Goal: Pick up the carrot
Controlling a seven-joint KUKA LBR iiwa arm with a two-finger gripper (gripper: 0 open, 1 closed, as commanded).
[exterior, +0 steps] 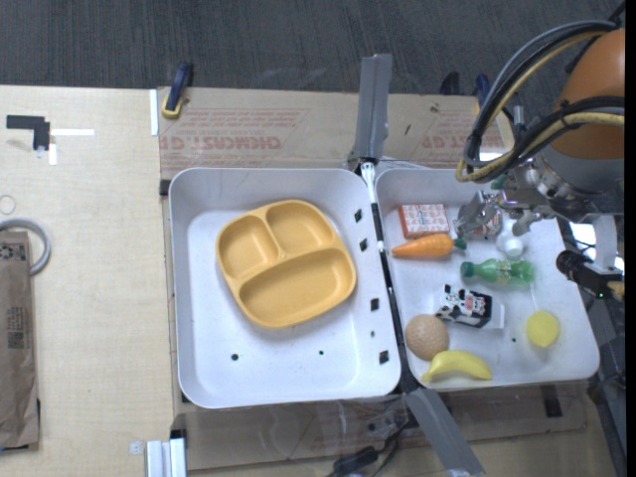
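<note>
The carrot point(425, 247) lies in the right bin point(586, 361), near its left wall toward the far edge, just below a small red-and-white box point(423, 218). The hand point(481, 219) hovers beside the carrot's leafy end; how far it is open I cannot tell.

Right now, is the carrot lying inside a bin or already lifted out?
Inside. The carrot lies flat on the floor of the right bin, beside the small printed box; the end effector is beside its green end.
</note>
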